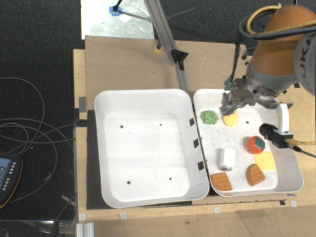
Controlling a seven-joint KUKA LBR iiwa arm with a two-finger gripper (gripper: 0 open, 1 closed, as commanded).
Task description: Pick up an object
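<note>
The right bin (295,181) holds several small objects. A green bumpy piece (209,117) lies near its back left. Just right of it a yellow piece (230,119) lies partly under my gripper (228,107), which hangs low over the bin's back edge, right above that yellow piece. A red tomato-like piece (255,144) sits mid-right, with a pale yellow block (265,160) beside it. A white cup-like piece (227,157) lies in the middle. Two orange-brown pieces (221,181) (255,174) rest along the front.
The left bin (103,107) stands beside the right one on the brown bench. A grey pole (165,28) slants down from the top to the gap between the bins. Black clips (196,143) sit on the shared rim. A black-and-white fixture (276,132) overhangs the right bin.
</note>
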